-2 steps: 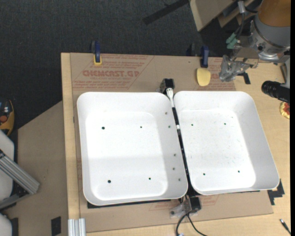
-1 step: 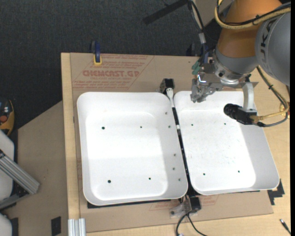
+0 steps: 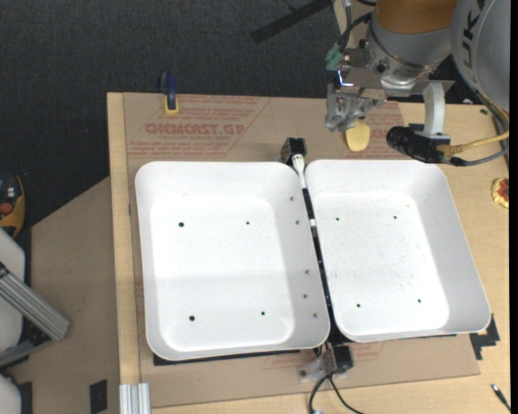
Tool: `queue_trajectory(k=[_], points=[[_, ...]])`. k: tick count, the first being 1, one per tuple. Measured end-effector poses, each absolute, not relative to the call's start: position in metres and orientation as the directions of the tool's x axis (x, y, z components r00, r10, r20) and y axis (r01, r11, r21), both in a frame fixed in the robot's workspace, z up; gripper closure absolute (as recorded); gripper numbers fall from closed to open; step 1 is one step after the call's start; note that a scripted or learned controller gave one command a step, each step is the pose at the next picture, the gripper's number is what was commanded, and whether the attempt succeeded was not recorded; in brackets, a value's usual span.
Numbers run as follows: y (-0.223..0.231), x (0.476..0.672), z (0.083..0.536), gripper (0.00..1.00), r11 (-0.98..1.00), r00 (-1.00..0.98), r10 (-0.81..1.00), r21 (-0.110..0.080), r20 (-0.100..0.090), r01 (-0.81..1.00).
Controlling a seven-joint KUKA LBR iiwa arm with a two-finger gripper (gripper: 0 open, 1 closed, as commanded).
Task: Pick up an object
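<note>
Claw (image 3: pixel 350 121) of the grey arm hangs past the far edge of the right bin (image 3: pixel 453 218), over the brown board (image 3: pixel 210 121) near that bin's far left corner. Its metal fingers point down, and a small pale yellow object (image 3: pixel 358 137) shows at their tips, just under and slightly right of them. Whether the fingers pinch the yellow object or merely stand in front of it cannot be told from this angle, nor whether they are spread or pressed together.

Just right of the yellow object, a black cylindrical part (image 3: pixel 417 142) juts out sideways with a tan cable trailing off to the right. The orange band (image 3: pixel 413 14) of the arm sits above, at the top edge.

Both white bins lie side by side on the board; the left bin (image 3: pixel 154 242) touches the right one along a dark seam. A black clip (image 3: pixel 293 149) sits at the far end of that seam. A blue and yellow clamp (image 3: pixel 169 91) grips the board's far edge near its left corner.
</note>
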State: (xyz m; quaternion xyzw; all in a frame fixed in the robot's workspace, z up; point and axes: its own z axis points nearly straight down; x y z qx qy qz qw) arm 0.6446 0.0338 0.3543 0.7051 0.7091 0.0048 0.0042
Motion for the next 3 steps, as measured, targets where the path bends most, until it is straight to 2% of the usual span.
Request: queue_trajectory(k=[1,2,3], points=[[0.094,0.665,0.260,1.00,0.006,-0.006,1.000,-0.011,0.002,1.000],[0.037,0.667,0.307,1.00,-0.005,0.005,1.000,0.007,-0.003,1.000],[0.145,0.663,0.222,1.00,0.009,-0.009,1.000,-0.011,0.003,1.000]])
